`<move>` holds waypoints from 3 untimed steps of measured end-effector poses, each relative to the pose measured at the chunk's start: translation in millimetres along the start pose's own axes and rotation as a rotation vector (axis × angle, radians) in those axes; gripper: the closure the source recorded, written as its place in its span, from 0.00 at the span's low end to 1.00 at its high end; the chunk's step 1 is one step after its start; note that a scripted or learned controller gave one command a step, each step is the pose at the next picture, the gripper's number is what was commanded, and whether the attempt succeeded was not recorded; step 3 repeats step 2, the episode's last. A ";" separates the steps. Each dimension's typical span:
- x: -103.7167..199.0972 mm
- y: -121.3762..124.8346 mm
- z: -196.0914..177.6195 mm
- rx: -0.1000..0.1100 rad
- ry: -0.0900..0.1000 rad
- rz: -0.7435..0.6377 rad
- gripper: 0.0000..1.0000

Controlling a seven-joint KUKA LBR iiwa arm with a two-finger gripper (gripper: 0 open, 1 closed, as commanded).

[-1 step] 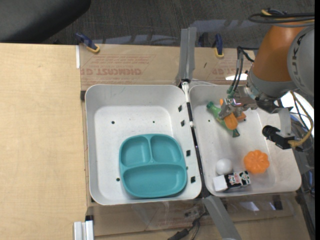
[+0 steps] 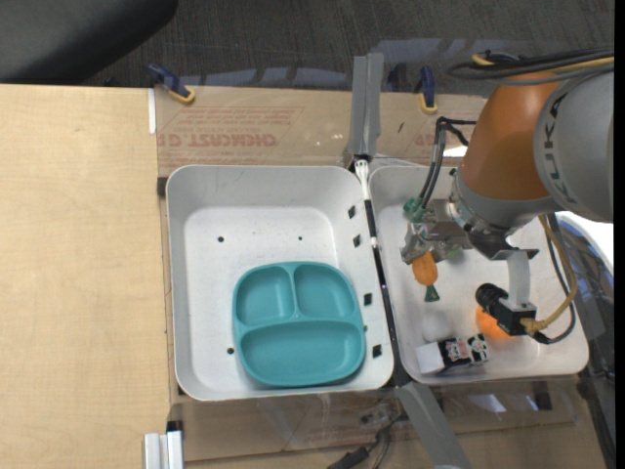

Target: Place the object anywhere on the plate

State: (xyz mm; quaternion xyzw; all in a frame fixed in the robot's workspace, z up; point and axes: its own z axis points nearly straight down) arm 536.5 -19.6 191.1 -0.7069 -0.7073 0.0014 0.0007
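Reaching in from the right of the frame, the arm hangs over the right bin, its orange band filling the upper right, with grey letters on the casing cut off by the frame edge and not readable as a whole. The hand sits at the left-centre of that bin, and a small carrot-like orange object with a green tip shows directly under it, seemingly pinched between the fingers, though the wrist hides how firmly they meet it. Lower right in the same bin lies a second orange object, partly covered by a black cable clip, and near the bin's lower edge rests a small black-and-white item whose printing is too small to read. The left bin holds the teal plate, three-sectioned, lying flat in its lower half, well apart from the carrot-like piece. Behind the bins a brown cardboard sheet carries red printed lettering, mirrored or upside down and not legible. The pale wooden counter fills the left of the frame.
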 end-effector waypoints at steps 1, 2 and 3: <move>90.4 -28.9 0.1 0.000 0.000 -0.095 1.00; 89.8 -28.8 0.1 0.000 0.000 -0.094 0.00; 89.8 -28.8 0.1 0.000 0.000 -0.094 0.00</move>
